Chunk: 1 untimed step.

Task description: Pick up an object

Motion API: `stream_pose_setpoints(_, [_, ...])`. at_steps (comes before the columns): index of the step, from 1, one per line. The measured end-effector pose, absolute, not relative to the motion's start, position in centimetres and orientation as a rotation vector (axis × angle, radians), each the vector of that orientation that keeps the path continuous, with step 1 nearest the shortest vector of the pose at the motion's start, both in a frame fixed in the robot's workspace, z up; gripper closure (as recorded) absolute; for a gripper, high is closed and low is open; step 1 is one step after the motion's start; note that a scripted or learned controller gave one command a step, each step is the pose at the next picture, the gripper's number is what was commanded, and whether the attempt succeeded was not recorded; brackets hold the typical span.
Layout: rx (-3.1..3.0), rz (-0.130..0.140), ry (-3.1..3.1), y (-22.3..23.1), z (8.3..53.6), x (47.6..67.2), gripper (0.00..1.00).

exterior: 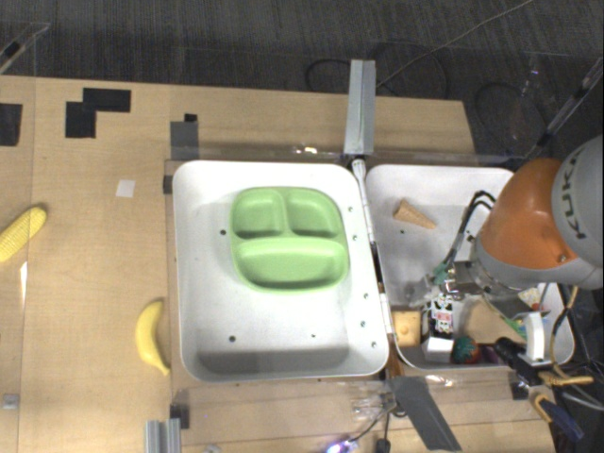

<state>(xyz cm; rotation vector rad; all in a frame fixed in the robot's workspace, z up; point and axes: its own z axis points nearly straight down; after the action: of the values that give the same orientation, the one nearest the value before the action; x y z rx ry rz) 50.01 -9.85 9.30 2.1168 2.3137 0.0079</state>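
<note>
Two bins | jaws [442, 321] state cannot tell, low at right bin [429, 182] front edge | far half bare

Arm [538, 229] bent low from the right

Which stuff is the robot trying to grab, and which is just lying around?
For the job:
- gripper
- small things in the right bin: cone-shaped piece, tan block

Just lying about:
- green divided plate
- banana
- corn cob
</note>
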Motion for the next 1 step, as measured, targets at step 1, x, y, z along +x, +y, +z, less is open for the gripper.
stream_pose_setpoints(1, [2.194, 0.005, 2.244, -12.4, 9.99, 51.21, 0.0])
